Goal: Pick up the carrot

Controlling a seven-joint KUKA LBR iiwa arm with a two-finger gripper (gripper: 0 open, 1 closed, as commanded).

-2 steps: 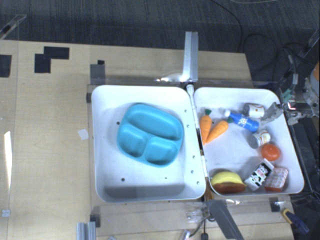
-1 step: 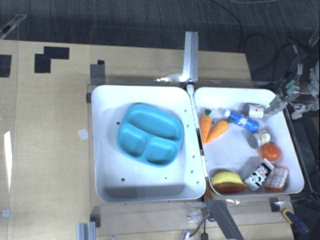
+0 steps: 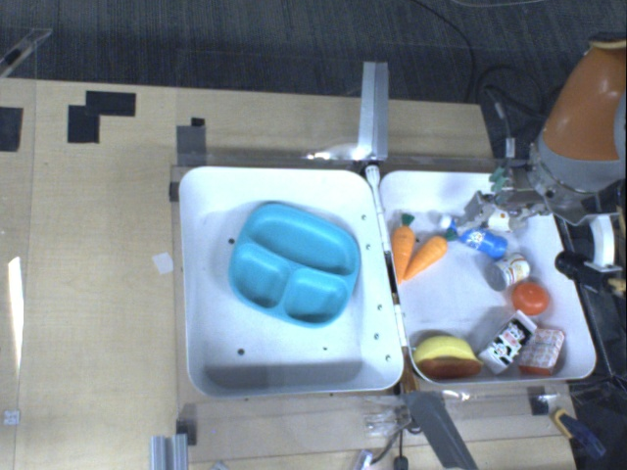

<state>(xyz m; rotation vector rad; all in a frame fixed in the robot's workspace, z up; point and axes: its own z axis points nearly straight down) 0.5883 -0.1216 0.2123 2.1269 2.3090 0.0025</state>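
Pale wood tabletop (image 3: 88, 262) carries two white bins. On the left, a blue divided tray (image 3: 294, 263) sits alone. In the right bin (image 3: 446, 297) the carrot (image 3: 423, 256) lies against the dividing wall, touching a second orange piece (image 3: 403, 246); it looks light, stiff and smooth, best pinched across its thick middle. A small bottle (image 3: 482, 240), tomato (image 3: 530, 297) and other toys crowd nearby. My hand (image 3: 505, 199) hovers by the far rim; whether it's open I cannot tell.

Orange carrot (image 3: 425, 256) — blue tray (image 3: 293, 262) — white bins (image 3: 211, 292).
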